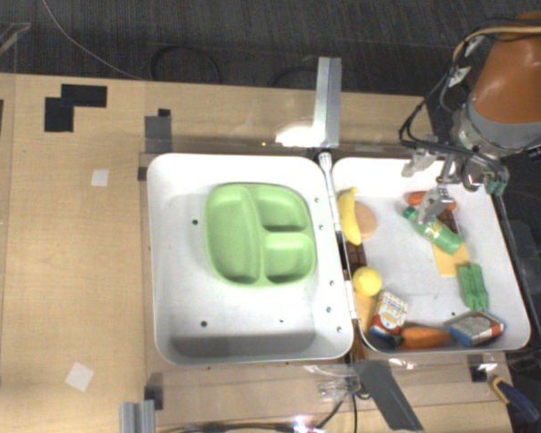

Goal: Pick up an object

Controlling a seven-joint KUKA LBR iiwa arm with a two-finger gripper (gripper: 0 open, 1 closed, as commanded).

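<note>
My gripper (439, 204) hangs low over the far right part of the right bin (514, 269), under the grey wrist and its orange band (521, 72). Directly below and in front of it lies a green bottle (437, 231), with a small red item (418, 198) at its left. I cannot see anything held. Also in this bin are a banana (347, 215), a tan round piece (366, 220), a lemon (367, 281), a yellow slice (448, 260), a green block (473, 287), a small carton (390, 311), a carrot (425, 336) and a blue-grey box (476, 329).
The left bin (176, 314) holds a green divided plate (257, 233). A metal divider (335, 242) runs between the bins, with a metal post (327, 102) at its far end. Black cables (433, 115) hang beside the wrist.
</note>
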